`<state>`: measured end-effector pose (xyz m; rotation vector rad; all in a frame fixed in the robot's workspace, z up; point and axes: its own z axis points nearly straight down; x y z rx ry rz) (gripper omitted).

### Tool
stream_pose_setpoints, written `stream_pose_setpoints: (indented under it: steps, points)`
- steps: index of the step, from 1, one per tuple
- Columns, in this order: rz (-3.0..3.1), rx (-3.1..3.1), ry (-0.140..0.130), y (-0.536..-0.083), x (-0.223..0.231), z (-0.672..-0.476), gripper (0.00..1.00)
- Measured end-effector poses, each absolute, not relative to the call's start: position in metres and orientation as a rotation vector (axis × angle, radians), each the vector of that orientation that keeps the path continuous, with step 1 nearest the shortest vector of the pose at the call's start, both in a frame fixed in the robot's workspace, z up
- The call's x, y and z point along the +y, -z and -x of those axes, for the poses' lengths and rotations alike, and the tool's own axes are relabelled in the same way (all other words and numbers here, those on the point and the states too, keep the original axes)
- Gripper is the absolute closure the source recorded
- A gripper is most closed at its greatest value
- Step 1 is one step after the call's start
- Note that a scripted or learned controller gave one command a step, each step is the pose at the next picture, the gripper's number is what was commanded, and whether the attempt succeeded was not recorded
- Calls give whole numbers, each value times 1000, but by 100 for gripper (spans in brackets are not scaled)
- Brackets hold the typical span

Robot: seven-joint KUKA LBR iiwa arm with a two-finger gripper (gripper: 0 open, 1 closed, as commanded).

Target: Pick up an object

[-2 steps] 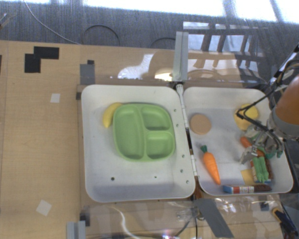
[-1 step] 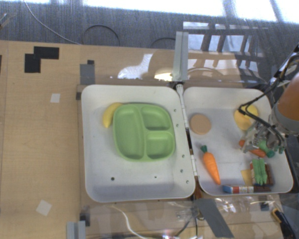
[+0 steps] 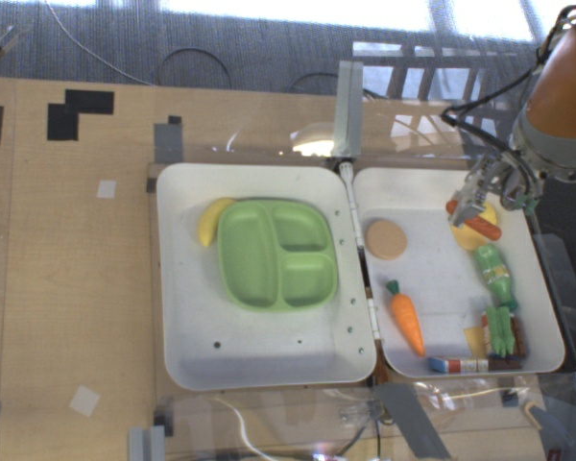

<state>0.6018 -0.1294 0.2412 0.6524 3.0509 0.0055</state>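
Over the right bin's (image 3: 432,301) far corner our gripper (image 3: 482,200) hangs above a hot dog (image 3: 477,225); we cannot tell its jaw state. We'd drop straight, straddle the hot dog crosswise, and avoid the yellow piece (image 3: 467,239) and green bottle (image 3: 493,275) beside it.

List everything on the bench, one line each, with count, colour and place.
Bins: 2, white, side by side, left and right.
Plate: 1, green, divided, middle of left bin.
Banana: 1, yellow, left bin, at the plate's upper left edge.
Round disc: 1, tan, right bin, upper left.
Carrot: 1, orange with green top, right bin, lower left.
Bottle: 1, green, right bin, right side.
Hot dog: 1, red and orange, right bin, upper right, under the gripper.
Small items: several, mixed colours, right bin, lower right corner.
Gripper: 1, grey, over the right bin's upper right.
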Motion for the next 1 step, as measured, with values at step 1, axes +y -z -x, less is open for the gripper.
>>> stream_pose_setpoints:
  steps: [1]
  points:
    - [-560,3084,-5,-238,-66,-601,100]
